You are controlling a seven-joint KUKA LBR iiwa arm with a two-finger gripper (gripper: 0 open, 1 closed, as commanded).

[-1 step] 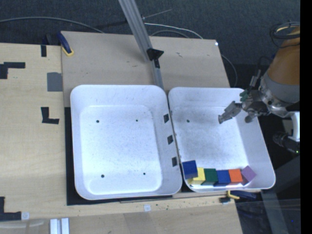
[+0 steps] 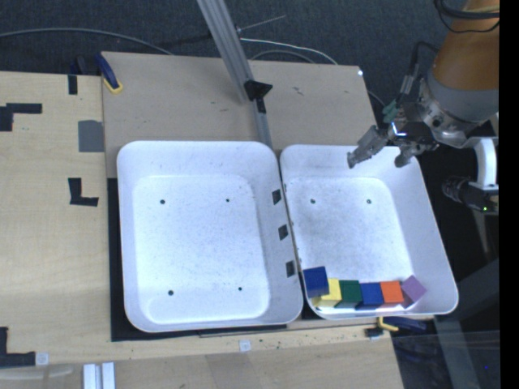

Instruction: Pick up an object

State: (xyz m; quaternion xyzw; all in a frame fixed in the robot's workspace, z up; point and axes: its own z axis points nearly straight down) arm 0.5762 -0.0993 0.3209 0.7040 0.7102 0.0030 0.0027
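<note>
Even, fairly bright overhead light falls across your view; the two white bins (image 2: 203, 241) read clean, barely glaring. Soft shadows gather along their inner walls. The dark floor (image 2: 324, 14) beyond the surface (image 2: 49, 217) stays dim. You get mild softness and grain throughout

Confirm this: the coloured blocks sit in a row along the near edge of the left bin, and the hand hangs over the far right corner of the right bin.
Wrong bin. The camera view shows the coloured blocks in a row along the near edge of the right bin, not the left bin. The rest stands: the hand hangs over the right bin's far right corner.
</note>
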